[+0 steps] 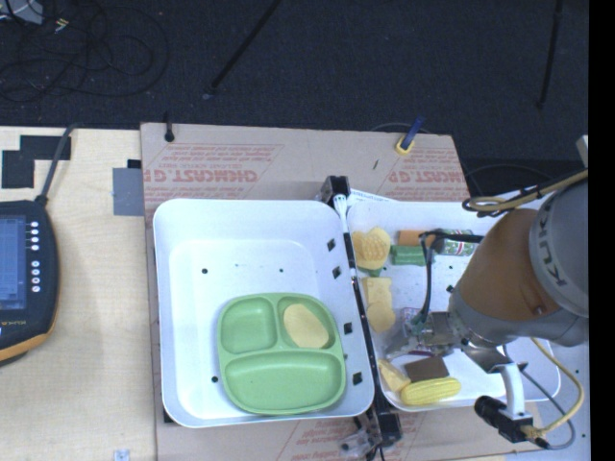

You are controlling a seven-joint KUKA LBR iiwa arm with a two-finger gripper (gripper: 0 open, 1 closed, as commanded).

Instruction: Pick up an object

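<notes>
1. The arm (524, 267) reaches into the right bin (452, 406) from the right, its wrist low over the clutter near that bin's middle.
2. The gripper (423, 332) sits among the items; whether it is released or clenched, I cannot tell.
3. Candidates lie close by: a corn cob (430, 390) at the front wall, a brown block (426, 368) just behind it, a yellow piece (380, 303) beside the divider, and another yellow piece (371, 248) further back.
4. The left bin (192, 248) bears a green tray (279, 377) with a yellow item (307, 327) in its right upper compartment.
5. To do this well, pick one target, probably the block or cob nearest the wrist, centre over it, and avoid straddling two neighbours that touch.
6. Lift straight up, clear of the bin wall.
</notes>
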